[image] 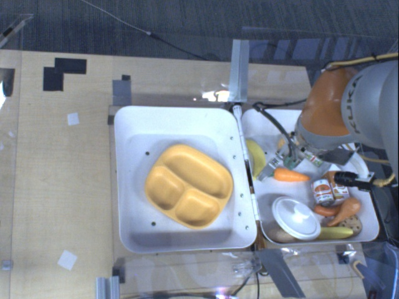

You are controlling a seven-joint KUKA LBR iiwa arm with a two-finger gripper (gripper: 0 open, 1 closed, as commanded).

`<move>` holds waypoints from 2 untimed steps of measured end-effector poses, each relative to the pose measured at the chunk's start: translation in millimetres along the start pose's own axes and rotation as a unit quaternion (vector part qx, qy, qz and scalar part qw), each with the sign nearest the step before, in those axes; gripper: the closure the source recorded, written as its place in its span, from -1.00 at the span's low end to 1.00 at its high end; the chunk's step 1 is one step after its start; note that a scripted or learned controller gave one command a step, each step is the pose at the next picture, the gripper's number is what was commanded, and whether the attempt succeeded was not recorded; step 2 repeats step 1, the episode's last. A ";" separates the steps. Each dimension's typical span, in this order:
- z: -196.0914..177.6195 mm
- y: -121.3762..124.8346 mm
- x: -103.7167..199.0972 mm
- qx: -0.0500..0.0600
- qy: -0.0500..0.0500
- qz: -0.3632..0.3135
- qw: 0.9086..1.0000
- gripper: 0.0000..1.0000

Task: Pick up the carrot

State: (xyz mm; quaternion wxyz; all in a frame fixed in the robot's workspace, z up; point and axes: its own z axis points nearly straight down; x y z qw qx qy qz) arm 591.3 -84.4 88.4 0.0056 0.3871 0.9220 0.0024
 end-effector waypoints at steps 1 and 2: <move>-99.7 26.6 8.1 0.000 0.000 0.237 0.972 -1.00; -99.7 26.6 8.1 0.000 0.000 0.237 0.972 -1.00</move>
